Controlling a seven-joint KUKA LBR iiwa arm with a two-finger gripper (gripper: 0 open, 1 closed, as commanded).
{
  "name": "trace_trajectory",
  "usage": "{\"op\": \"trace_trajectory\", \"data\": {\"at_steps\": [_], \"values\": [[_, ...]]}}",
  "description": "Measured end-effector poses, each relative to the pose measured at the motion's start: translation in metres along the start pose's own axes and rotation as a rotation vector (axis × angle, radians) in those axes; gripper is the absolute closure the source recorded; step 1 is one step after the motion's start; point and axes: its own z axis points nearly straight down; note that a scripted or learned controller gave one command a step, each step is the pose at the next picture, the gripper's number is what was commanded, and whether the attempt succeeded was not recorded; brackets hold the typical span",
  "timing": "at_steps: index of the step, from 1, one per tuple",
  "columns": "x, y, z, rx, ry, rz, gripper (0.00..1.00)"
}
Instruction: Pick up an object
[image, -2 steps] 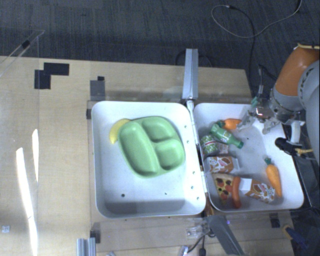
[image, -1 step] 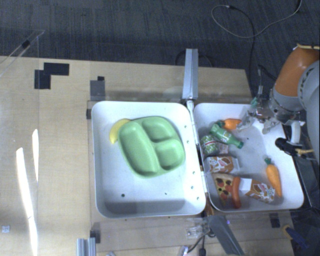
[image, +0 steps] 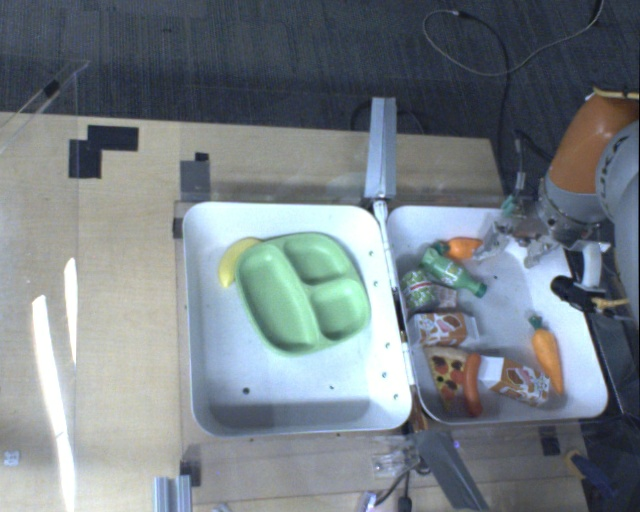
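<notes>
My gripper (image: 516, 245) hangs over the back right part of the right bin (image: 600, 395), below the orange band of the arm. Its two fingers stand apart, open, with only white bin floor between them. Just left of it lie a small orange piece (image: 463, 247) and a green bottle (image: 452, 271) on its side. Further forward lie a carrot (image: 546, 359), a pizza slice (image: 450, 376), a green-patterned packet (image: 421, 290) and two orange-brown packets (image: 440, 327) (image: 522, 380).
The left bin (image: 215, 400) holds a green divided plate (image: 300, 290) with a yellow banana (image: 233, 262) peeking out at its back left. A metal divider post (image: 380, 150) stands between the bins. A black arm part (image: 578, 292) overhangs the right bin's right rim.
</notes>
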Motion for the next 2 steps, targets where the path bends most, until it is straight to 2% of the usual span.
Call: {"op": "trace_trajectory", "data": {"at_steps": [2], "values": [[0.0011, -0.0008, 0.0007, 0.0, -0.001, -0.003, 0.0]]}}
